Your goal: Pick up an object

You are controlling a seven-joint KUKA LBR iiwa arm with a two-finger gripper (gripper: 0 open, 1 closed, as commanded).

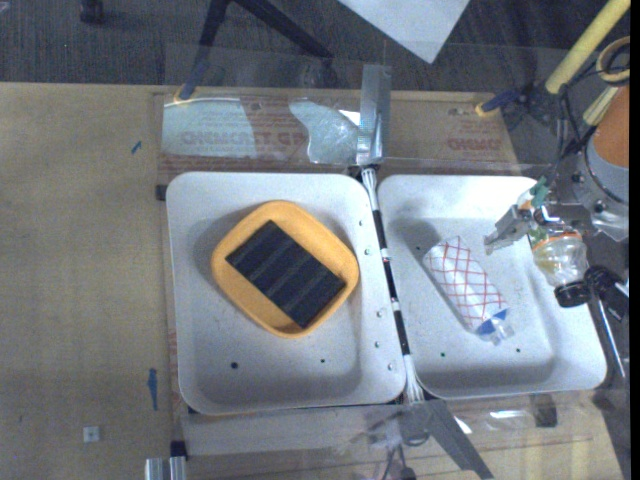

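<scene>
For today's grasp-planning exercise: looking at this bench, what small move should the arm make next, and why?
Probably shift the gripper left and down toward the red-checked white packet, which lies apart from it in the right bin. Nothing visibly sits in its grasp, and that packet is the nearest object.

One fixed camera looked down at a slant from above the bench (80,268); both bins (200,208) in frame, arm (610,158) entering at 3 o'clock.
</scene>
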